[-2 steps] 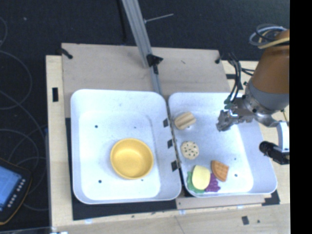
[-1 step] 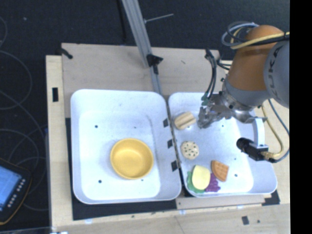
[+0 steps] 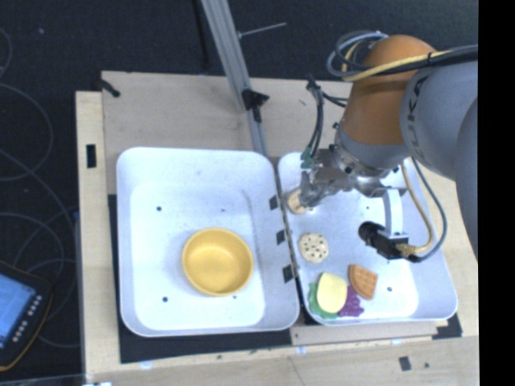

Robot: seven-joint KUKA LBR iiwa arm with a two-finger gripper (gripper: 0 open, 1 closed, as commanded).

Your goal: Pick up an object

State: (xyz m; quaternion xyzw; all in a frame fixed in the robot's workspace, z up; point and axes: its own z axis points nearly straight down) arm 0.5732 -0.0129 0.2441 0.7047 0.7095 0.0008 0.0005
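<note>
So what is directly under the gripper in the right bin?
Under the gripper, at the right bin's upper left corner, a small round tan object peeks out. Only its lower edge shows; the gripper covers the rest, so contact cannot be judged.

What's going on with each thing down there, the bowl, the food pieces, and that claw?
Yellow bowl: upright in the left bin.
Cookie: lying flat in the right bin.
Waffle piece: lying near the front.
Yellow-green toy: resting on something purple.
Gripper: low over a small tan piece at the right bin's left edge.
</note>
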